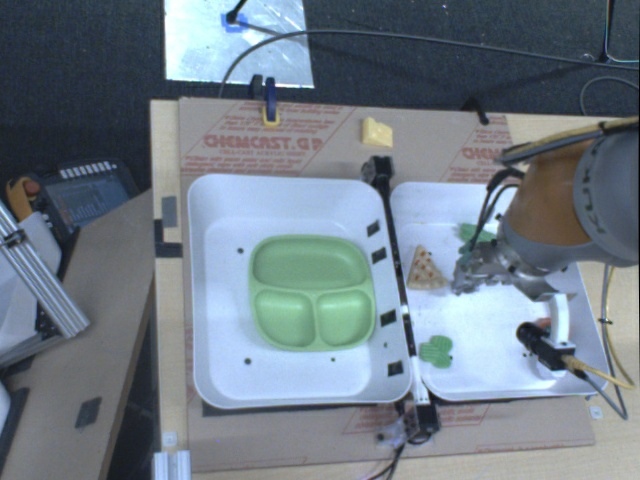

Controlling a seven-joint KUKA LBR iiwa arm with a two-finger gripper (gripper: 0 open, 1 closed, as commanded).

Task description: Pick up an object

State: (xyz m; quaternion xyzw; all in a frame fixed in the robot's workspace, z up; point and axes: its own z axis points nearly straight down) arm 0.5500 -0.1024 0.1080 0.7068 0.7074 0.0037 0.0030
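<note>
In the right bin (500, 373) lies a toy pizza slice (424, 267), tan with red dots, close to the bin's left wall. My gripper (463, 280) is low over the bin floor, just right of the slice. Whether it touches the slice cannot be told. A small green leafy piece (436, 349) rests near the bin's front left corner. Another green piece (469, 233) peeks out from behind the arm at the back. Something small and red (545, 323) shows by the wrist.
The left bin (215, 368) holds a green divided plate (308, 291). A yellow wedge (377, 131) lies on the cardboard behind the bins. The grey and orange arm (565, 208) covers the right bin's far right part.
</note>
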